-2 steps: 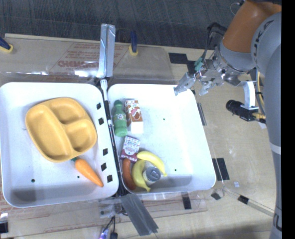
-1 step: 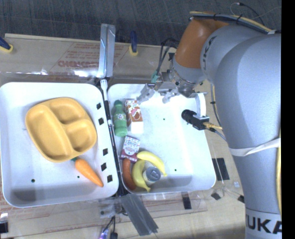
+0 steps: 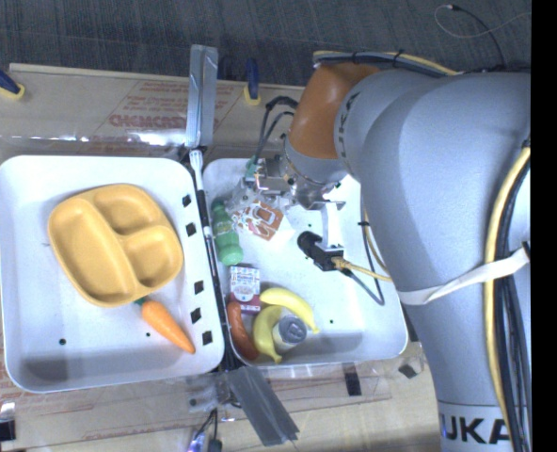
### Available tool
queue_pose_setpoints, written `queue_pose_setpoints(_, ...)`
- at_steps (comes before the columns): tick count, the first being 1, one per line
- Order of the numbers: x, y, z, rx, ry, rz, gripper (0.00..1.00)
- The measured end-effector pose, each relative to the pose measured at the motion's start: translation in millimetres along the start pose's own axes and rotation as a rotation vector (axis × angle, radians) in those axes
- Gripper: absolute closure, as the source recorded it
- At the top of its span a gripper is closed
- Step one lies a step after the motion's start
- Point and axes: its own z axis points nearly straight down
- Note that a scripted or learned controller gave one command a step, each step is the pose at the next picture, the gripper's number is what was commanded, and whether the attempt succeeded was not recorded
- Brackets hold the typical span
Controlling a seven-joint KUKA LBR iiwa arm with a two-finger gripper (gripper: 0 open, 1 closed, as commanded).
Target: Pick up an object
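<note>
In the camera view, a desk [image 3: 147, 102] of pale wood is seen carrying two shallow white bins side by side. In the left white bin [image 3: 34, 347], a yellow plastic plate with three compartments [image 3: 114, 243] is lying at the centre, and an orange plastic carrot [image 3: 168, 326] is lying just beside the plate's rim at five o'clock, its tip turned towards five o'clock. The large grey arm with its orange band [image 3: 321, 111] is seen reaching in from three o'clock over the right white bin [image 3: 377, 332]. The claw [image 3: 264, 191] is placed low over that bin's corner at eleven o'clock, above a small orange-and-white patterned packet [image 3: 262, 219]; how far the claw is open cannot be told, as its tip is lost among cables and metal parts. A green plastic bottle [image 3: 226, 238] is lying along the bin's nine o'clock wall. Towards six o'clock from it a small white carton with a red label [image 3: 245, 282] is found, and a yellow banana [image 3: 283, 301] is curled at six o'clock, touching a yellow round fruit [image 3: 267, 335] and a grey cap-like object [image 3: 292, 330]. A reddish sausage-shaped toy [image 3: 239, 331] is lying beside the fruit at nine o'clock.
</note>
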Motion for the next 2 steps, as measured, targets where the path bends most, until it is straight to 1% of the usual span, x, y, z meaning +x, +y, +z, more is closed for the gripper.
queue_pose_setpoints(1, 1.5, 0.5, -10.3, 0.001, 0.001, -0.005, 1.00)
queue_pose_setpoints(2, 16.4, -63.3, -96.8, 0.006, 0.000, 0.024, 1.00)
